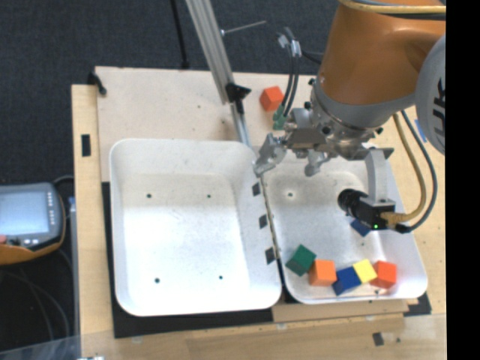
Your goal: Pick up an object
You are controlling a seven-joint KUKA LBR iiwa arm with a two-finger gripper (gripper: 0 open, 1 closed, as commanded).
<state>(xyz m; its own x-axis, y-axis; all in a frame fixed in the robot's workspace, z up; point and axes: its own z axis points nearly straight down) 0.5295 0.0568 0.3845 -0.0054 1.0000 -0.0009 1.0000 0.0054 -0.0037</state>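
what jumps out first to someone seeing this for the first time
The big orange band of the arm dominates the upper right, with the gripper hanging over the far edge of the right bin. Next comes the cluster of blocks along that bin's near edge: green block, orange block, blue block, yellow block and red-orange block. A lone orange cube sits on the bench beyond the bins.

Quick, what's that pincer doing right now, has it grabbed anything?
Pincer: open, holding nothing, hanging above the right bin away from the blocks.
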